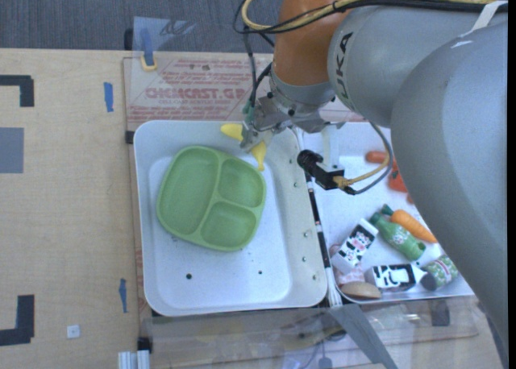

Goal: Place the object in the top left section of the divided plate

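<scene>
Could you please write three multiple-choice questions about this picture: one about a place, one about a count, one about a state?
1. In which bin does the green plate lie?
A. the left bin
B. the right bin
C. outside both bins

2. How many sections has the plate?
A. two
B. three
C. five

3. What is the state of the plate's sections?
A. all bare
B. one holds a carrot
C. all full

Answers:
1. A, since the plate rests on the white floor of the left bin.
2. B, since its ridges divide it into one large and two smaller sections.
3. A, since only green surface shows inside; the yellow object is at the gripper, above the bin's far edge, and the carrot lies in the right bin.
</scene>
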Controlling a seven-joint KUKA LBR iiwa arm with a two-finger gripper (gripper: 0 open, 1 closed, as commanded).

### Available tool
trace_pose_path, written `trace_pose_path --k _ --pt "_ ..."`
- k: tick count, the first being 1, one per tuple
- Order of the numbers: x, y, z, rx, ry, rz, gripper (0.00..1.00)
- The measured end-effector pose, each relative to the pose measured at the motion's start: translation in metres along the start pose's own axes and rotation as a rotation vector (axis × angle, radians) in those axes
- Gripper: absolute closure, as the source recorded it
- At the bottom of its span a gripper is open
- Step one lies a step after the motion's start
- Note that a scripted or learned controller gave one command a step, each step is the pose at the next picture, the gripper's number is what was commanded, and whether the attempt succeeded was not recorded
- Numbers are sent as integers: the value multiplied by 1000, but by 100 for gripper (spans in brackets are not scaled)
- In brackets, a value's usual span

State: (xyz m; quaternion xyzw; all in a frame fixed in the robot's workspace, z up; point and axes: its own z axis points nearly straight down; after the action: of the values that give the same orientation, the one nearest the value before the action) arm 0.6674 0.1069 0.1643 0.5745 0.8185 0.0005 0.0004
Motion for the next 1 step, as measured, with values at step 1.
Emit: trace_pose_path --k 1 --pt "0 0 0 -1 0 0 0"
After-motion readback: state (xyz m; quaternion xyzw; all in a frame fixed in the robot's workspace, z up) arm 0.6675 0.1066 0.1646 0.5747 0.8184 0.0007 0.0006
